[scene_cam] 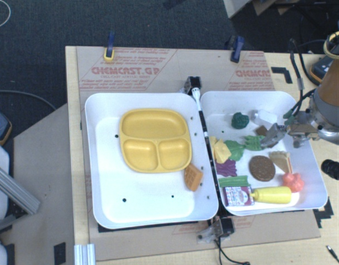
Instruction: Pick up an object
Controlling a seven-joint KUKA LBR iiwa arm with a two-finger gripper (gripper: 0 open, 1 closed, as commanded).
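White plastic makes up the two shallow bins, and the right bin point(307, 173) is where we see the toy food that could be picked up. Near its top sits a dark green lump point(240, 120), and beside that a small pale piece point(264, 116). Lower down we see a yellow wedge point(220, 150) by the left wall, green leafy bits point(236, 148), a purple piece point(227, 168), a green stick point(233, 180), a round brown patty point(262, 168), a tan slice point(281, 162), a pink blob point(294, 181), a yellow bottle shape point(274, 195) lying on its side, and a small printed box point(237, 195) just left of it. The end effector point(271, 135) comes in from the right and sits low over the top middle of this bin, close to the leafy bits. We cannot tell how far open it is, and we see nothing held in it. The left bin point(103, 164) has a yellow tray point(156, 139) with three parts, and a little brown waffle piece point(193, 176) leans just below its right corner. Both bins rest on a brown desk point(81, 81) with red print, held by a yellow clamp point(109, 52) and a blue clamp point(236, 47). Around it the floor point(75, 10) is dark carpet.
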